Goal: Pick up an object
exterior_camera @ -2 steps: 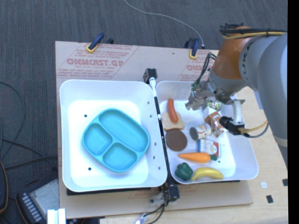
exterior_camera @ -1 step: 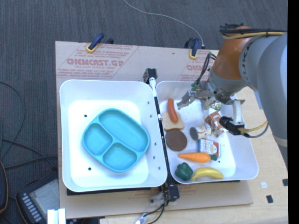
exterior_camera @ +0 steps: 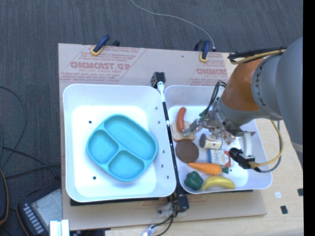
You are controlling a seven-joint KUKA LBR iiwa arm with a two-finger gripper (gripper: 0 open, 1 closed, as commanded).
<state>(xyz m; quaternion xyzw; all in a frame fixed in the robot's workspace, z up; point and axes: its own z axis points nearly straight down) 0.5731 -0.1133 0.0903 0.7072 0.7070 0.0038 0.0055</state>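
Camera view from above shows me two white bins side by side on a brown board. I see the left bin (exterior_camera: 69, 132) holding a blue plate (exterior_camera: 122, 147) with three parts.

I see the right bin (exterior_camera: 263, 181) full of toy food. A red hot dog (exterior_camera: 181, 118) lies near the wall between the bins. A round brown cookie (exterior_camera: 187, 151) sits below it. An orange carrot (exterior_camera: 206, 168) lies lower down, with a green pepper (exterior_camera: 194, 180) and a yellow banana (exterior_camera: 219, 183) just below it, near the front edge. A small box (exterior_camera: 216, 156) with blue on it sits just above the carrot.

My arm (exterior_camera: 256, 87) comes in from the right, grey with an orange band. Its claw (exterior_camera: 209, 129) hangs low over the right bin, above the cookie and the box. I cannot tell if the claw is released or clenched, and I see no toy in it.
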